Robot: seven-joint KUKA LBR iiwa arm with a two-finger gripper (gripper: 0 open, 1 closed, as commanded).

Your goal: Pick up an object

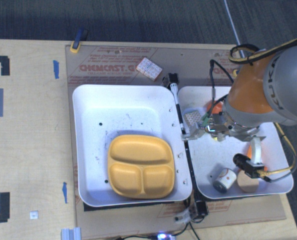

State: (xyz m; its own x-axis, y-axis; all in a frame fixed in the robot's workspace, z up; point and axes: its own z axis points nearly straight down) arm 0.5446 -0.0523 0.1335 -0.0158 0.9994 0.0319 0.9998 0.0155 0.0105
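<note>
1. Camera view: the arm [268, 89] reaches in from the right and hangs over the right bin [208, 190]. Its end effector [204, 129] sits low at that bin's left side, close to the wall it shares with the left bin [83, 134].
2. The wrist hides the business end from above, so I cannot tell whether the end effector is open or closed. Nothing can be seen held in it.
3. Loose things to choose from in the right bin:
   - a small grey speckled piece [192, 117] just beside the end effector, toward the bin's far left corner
   - an orange item [216, 106], partly under the arm
   - a short pale cylinder [223, 179] and a tan block [247, 183], side by side at the near edge
4. The left bin holds one yellow three-compartment tray [140, 165], well apart from the end effector.
5. Judged step: the approach or descent onto a target, most likely the grey speckled piece, with no grasp confirmed.
6. The next move likely calls for centring over that piece, keeping off the shared bin wall, closing on it, then lifting straight up from the tabletop to check that it comes along.
</note>
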